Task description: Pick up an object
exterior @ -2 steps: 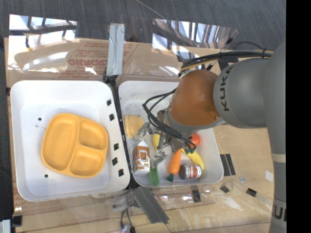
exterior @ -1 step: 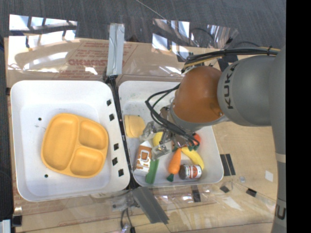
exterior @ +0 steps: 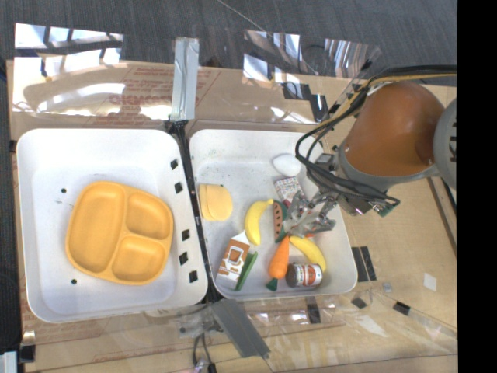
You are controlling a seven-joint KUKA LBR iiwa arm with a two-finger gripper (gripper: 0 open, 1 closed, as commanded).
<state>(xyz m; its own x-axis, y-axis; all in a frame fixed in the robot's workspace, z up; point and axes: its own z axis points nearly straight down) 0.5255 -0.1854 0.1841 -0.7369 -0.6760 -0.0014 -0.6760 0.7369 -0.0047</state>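
My gripper point(exterior: 304, 217) hangs low in the right bin point(exterior: 233, 150), its metal fingers spread just above the toy food. Right under and beside it lie a brown and red piece point(exterior: 278, 216), an orange carrot point(exterior: 279, 259) and a yellow banana point(exterior: 308, 250). A second banana point(exterior: 255, 221) lies to their left. A small can point(exterior: 304, 275) rests at the bin's front. I see nothing between the fingers.
The left bin point(exterior: 46, 162) holds a yellow divided tray point(exterior: 119, 231). In the right bin are also a pale yellow round piece point(exterior: 216, 202), a small orange and white carton point(exterior: 232, 259), a green stick point(exterior: 247, 271) and a white oval point(exterior: 286, 164). Cables loop above the wrist.
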